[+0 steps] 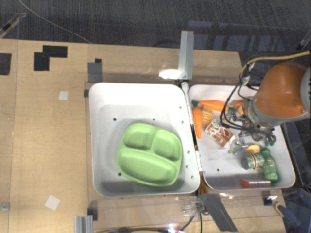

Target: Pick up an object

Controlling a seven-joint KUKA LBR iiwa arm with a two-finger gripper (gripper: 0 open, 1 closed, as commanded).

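Note:
The right bin (218,171) holds several small items. Two orange carrots lie at its far left, one (213,104) along the back and one (197,123) by the left wall. Next to them rests a brown-and-white snack packet (217,132). A green can (258,161) lies near the front right with a small yellow piece (252,149) just behind it. A red marker (254,183) sits along the front wall. My gripper (241,141) hangs low over the bin's middle, under the orange band (282,91), just right of the packet and behind the can.
The left bin (104,106) carries a green divided plate (149,154). A metal post (186,55) stands behind the wall between the bins. Cables loop around the wrist over the right bin. Wooden bench surface extends to the left.

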